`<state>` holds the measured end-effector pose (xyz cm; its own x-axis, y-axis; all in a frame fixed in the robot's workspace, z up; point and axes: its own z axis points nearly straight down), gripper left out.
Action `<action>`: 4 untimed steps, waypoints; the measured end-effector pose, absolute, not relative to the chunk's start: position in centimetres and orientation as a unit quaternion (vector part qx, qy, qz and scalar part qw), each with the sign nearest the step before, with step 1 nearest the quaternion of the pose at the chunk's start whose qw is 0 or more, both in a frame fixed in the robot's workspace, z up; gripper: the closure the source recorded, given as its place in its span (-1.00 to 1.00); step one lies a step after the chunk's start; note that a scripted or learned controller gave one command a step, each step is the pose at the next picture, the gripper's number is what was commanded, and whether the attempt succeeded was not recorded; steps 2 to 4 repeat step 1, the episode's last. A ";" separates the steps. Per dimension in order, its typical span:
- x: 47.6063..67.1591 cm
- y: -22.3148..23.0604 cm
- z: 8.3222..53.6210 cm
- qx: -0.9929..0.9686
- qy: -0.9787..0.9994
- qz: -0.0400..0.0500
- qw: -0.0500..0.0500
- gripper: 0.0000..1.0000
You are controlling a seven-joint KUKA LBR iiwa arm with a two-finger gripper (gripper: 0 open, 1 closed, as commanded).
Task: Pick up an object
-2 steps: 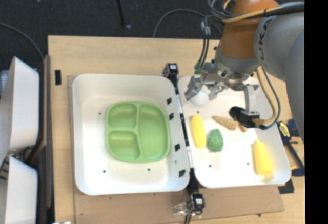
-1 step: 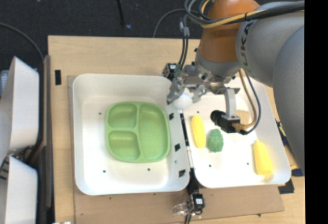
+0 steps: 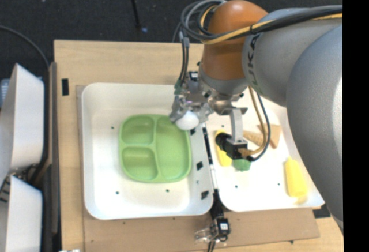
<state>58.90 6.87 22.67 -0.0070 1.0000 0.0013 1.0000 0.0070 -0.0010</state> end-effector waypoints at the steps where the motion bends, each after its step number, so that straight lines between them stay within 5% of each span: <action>1: 59.0 6.6 22.7 -0.706 -0.708 0.000 0.000 -1.00; 4: 59.0 6.6 22.7 -0.706 -0.708 0.000 0.000 -1.00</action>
